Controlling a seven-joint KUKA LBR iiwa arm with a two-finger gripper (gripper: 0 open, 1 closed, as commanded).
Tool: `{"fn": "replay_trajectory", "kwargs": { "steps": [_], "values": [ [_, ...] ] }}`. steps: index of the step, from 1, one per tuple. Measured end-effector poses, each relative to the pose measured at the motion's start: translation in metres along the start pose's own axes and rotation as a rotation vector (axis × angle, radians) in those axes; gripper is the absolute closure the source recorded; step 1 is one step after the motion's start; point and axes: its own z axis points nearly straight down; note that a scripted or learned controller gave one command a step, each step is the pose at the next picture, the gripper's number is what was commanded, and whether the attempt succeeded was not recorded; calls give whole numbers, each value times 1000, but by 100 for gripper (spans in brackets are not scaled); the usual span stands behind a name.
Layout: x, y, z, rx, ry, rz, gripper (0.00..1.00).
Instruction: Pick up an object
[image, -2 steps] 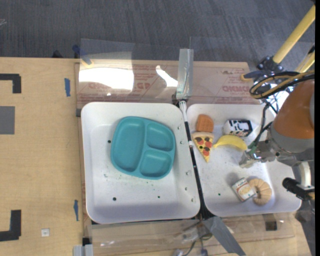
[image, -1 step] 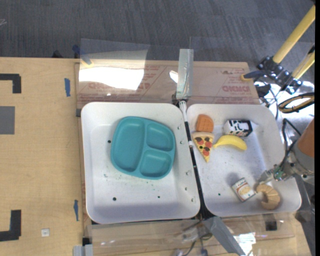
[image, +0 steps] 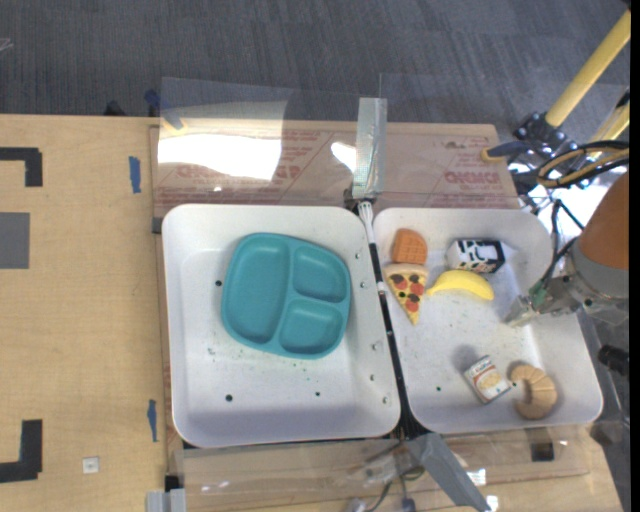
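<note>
The right bin (image: 575, 390) holds the pickable things. Taking the banana (image: 462, 286) as landmark: a pizza slice (image: 407, 289) lies just beside it toward the left bin, an orange bread piece (image: 408, 246) sits above that, and a black-and-white carton (image: 478, 255) touches the banana's far side. Nearer the front edge lie a small box (image: 485, 380) and a tan pastry (image: 533, 389). The pincer (image: 527, 305) hangs by the right wall, grasping nothing visible; whether released or clenched, I cannot tell. A teal divided plate (image: 286, 295) fills the left bin (image: 190, 400).
</note>
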Motion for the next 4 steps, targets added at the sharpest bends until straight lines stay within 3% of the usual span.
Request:
{"fn": "replay_trajectory", "kwargs": {
  "steps": [1, 2, 3, 4],
  "values": [
    [10, 4, -1, 0, 17, -11, 0],
    [41, 71, 0, 21, 5, 498, 0],
    [49, 92, 4, 108, -5, 772, 0],
    [81, 121, -14, 66, -10, 1135, 0]
  ]
}}
